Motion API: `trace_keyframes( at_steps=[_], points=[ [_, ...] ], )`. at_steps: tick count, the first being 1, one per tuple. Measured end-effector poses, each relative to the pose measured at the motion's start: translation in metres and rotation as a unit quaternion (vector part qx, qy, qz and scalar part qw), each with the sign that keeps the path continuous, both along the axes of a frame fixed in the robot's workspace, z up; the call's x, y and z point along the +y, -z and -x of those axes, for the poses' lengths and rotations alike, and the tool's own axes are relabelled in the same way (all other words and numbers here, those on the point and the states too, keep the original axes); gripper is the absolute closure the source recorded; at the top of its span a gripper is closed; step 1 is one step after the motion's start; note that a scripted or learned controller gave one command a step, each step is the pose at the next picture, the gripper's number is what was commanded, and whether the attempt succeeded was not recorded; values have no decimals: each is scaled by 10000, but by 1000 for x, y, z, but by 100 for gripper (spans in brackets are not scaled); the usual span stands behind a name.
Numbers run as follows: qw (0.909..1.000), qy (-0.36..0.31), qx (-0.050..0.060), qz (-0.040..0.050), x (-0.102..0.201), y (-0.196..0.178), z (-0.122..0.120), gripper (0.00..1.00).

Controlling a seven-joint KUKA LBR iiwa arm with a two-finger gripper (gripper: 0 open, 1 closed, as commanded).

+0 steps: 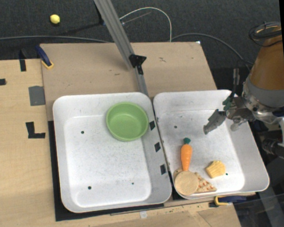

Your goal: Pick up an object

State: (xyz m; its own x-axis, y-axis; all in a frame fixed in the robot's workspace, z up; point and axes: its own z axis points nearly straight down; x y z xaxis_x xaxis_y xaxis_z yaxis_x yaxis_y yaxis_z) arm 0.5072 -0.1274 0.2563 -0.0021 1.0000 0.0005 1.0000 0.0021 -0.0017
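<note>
The right bin (191, 101) holds a small orange carrot (186, 155) with a green top, a round tan biscuit (186, 183), a yellow block (216, 169) and a flat patterned piece (205, 185) beside the biscuit. A green bowl (127, 121) sits at the back right of the left bin (76, 156). My gripper (223, 122) hovers over the right side of the right bin, to the upper right of the carrot. It is open and nothing is between its fingers.
A slanted metal pole (116, 30) runs from the top of the view down to the divide between the bins. Cables (174, 32) lie on the bench behind the right bin. A yellow ball (55, 18) rests on the dark floor at the far left.
</note>
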Motion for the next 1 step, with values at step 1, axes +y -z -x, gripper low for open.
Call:
trace_keyframes(
  at_steps=[1],
  points=[
    [10000, 0, -1, 2, 0, 0, 0, 0]
  ],
)
